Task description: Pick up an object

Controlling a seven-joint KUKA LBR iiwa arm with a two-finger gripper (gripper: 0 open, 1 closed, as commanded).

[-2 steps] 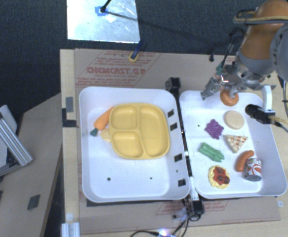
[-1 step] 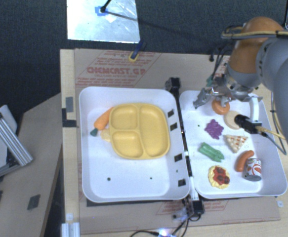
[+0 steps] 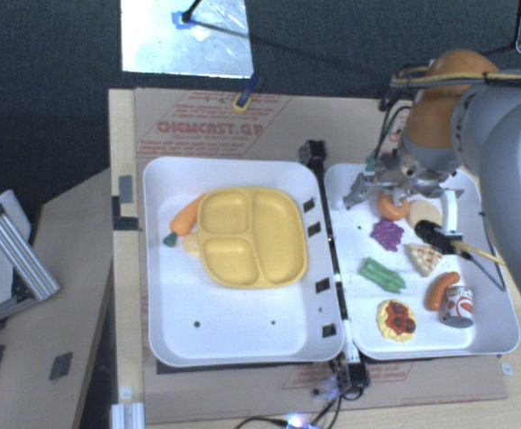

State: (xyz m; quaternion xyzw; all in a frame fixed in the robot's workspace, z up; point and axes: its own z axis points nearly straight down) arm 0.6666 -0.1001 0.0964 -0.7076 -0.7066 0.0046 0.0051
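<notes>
Pincer (image 3: 392, 186) sits low over the right bin's (image 3: 501, 329) far end; its opening cannot be told. An orange round toy (image 3: 392, 207) lies directly beneath it, purple grapes (image 3: 387, 233) just nearer the camera.

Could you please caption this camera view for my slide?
Gripper poised above toy food in the right bin; yellow tray in the left.

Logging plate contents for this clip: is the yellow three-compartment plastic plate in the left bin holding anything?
Empty. All three compartments of the yellow divided plate show bare yellow; the orange toy carrot lies beside its left rim, in the bin.
</notes>
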